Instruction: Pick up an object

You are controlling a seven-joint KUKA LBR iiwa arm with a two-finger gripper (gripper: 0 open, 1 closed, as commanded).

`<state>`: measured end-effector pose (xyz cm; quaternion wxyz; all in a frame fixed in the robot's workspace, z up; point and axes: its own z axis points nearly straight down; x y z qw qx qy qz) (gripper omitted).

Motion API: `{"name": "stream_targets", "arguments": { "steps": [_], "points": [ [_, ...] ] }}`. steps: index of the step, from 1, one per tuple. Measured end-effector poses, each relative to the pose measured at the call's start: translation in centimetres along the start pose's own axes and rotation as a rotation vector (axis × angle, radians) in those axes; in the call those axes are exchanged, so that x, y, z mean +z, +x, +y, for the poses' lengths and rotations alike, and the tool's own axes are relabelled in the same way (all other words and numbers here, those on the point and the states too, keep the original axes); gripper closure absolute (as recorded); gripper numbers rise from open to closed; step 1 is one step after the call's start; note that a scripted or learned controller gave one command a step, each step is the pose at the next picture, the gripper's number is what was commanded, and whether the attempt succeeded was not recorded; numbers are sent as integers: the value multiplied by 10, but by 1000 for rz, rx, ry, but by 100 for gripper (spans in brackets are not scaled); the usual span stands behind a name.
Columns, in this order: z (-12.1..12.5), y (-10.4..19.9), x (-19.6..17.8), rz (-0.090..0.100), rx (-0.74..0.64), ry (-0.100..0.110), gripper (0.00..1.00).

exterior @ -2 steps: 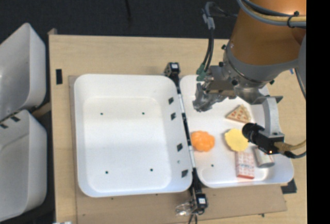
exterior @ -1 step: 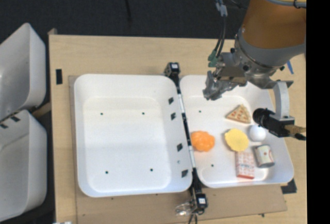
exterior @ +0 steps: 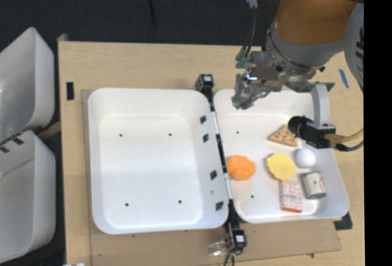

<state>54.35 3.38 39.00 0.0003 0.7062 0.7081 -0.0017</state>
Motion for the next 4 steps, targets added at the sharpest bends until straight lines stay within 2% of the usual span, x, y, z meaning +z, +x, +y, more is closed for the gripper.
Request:
{"name": "stream_targets", "arguments": {
  "steps": [1,2,3,4],
  "points": [
    [0,-19,52,0,5,6,100],
    [-2,0,37,2,-2,0,100],
    [-4,28,-39,3,-3,-8,100],
    [-41,-6,47,0,5,11,100]
  ]
}}
